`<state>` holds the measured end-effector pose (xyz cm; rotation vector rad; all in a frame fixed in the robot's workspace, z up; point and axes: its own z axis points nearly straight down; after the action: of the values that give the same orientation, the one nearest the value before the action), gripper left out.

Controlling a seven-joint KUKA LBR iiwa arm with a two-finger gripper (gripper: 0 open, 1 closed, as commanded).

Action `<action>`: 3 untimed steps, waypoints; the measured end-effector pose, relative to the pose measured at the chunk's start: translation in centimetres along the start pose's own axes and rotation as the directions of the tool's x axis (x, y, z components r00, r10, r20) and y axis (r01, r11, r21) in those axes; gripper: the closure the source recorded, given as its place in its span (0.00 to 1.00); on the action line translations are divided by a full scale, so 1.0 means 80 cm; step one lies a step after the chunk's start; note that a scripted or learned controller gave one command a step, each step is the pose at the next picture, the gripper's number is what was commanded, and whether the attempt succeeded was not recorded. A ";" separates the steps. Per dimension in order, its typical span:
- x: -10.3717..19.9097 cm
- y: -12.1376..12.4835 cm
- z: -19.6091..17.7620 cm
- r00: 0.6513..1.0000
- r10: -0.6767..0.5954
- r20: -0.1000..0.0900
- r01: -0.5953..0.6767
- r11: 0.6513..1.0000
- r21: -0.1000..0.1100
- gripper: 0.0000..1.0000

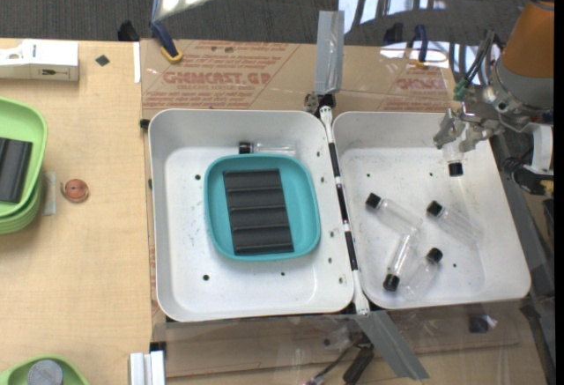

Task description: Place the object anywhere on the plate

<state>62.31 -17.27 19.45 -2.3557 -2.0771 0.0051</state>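
Note:
The teal plate (307, 209) lies in the left bin (176, 225) and carries a black ridged insert (257, 209). My gripper (459, 133) hangs over the back right part of the right bin (493, 282). A clear vial (455, 156) hangs down between its fingers, black cap (455, 168) at the bottom. The gripper is shut on this vial. Several more clear vials with black caps lie loose in the right bin, among them one vial (397, 267) near the front. Another vial (261, 147) lies just behind the plate in the left bin.
The ridge (339, 198) where the two bins meet runs between gripper and plate. Cardboard (229, 75) lies behind the bins. A green tray (19, 165) and a small round piece (76, 190) sit on the wooden bench at left.

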 end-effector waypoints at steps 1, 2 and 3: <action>0.094 -0.070 -0.017 0.991 -0.134 -0.001 0.134 0.991 0.000 1.00; 0.162 -0.112 0.006 0.978 -0.209 -0.001 0.209 0.978 0.002 1.00; 0.247 -0.146 -0.009 0.933 -0.359 -0.001 0.359 0.933 0.000 1.00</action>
<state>53.23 3.79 20.19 -1.9357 -2.4716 0.0044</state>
